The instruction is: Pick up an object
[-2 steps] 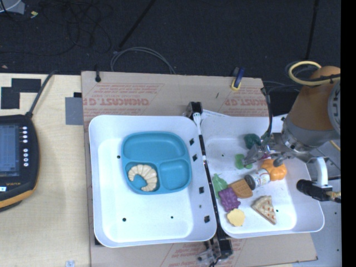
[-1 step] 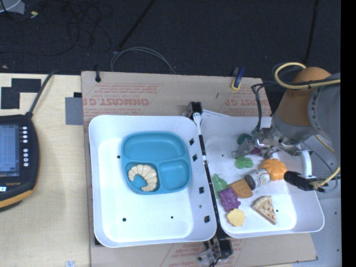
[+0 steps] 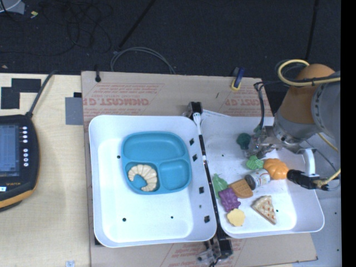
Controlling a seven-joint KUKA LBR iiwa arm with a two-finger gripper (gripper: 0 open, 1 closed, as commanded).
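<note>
My gripper (image 3: 259, 148) hangs low over the right bin (image 3: 311, 218), just above a small green toy (image 3: 255, 163) and to the right of a dark teal toy (image 3: 243, 140). An orange fruit (image 3: 276, 168) lies right below the wrist. Toward the front of the bin lie a small bottle (image 3: 259, 178), a brown waffle piece (image 3: 242, 188), purple grapes (image 3: 229, 198), a green leaf piece (image 3: 219, 181), a yellow piece (image 3: 236, 218) and a pizza slice (image 3: 265, 209). Nothing visibly sits in the gripper.
The left bin (image 3: 105, 204) holds a blue divided tray (image 3: 167, 149) with a croissant (image 3: 143, 177) in its front-left section. A ridge (image 3: 203, 166) separates the two bins. A teach pendant (image 3: 14, 160) lies at the far left, with cables behind the bench.
</note>
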